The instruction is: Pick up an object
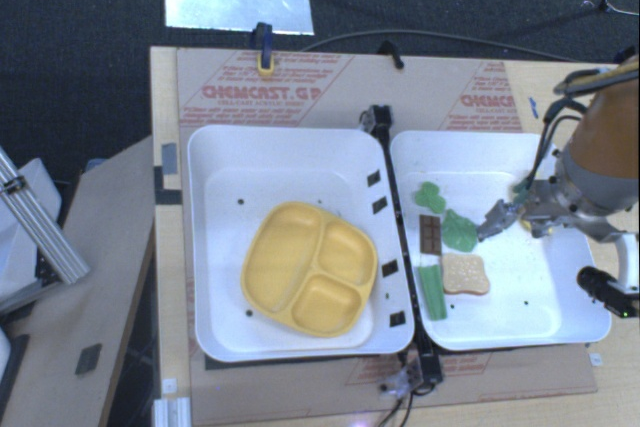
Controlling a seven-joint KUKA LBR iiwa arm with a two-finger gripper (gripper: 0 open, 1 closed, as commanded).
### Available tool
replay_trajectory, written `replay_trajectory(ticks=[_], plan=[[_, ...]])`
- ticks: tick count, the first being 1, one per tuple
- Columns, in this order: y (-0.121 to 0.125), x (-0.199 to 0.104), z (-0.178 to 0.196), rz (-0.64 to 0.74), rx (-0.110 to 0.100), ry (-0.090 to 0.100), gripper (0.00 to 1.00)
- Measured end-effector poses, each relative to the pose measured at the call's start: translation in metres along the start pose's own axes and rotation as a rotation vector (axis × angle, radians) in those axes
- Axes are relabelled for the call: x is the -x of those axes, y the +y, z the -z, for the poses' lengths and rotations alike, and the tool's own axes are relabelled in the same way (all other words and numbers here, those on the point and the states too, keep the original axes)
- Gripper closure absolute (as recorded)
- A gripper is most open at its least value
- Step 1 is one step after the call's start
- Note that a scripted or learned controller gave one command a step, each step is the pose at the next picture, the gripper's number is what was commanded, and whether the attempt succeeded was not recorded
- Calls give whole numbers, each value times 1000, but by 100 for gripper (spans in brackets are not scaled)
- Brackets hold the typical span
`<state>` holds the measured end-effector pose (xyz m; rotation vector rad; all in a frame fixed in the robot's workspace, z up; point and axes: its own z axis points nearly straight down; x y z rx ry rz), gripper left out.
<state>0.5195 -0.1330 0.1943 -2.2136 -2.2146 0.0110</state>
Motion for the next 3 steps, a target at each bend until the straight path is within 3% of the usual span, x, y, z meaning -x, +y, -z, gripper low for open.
replay_trajectory(ticks=[1,3], plan=[[3,0,7,3,14,-2,0],[2,-3,-98,1,9,-1,0]])
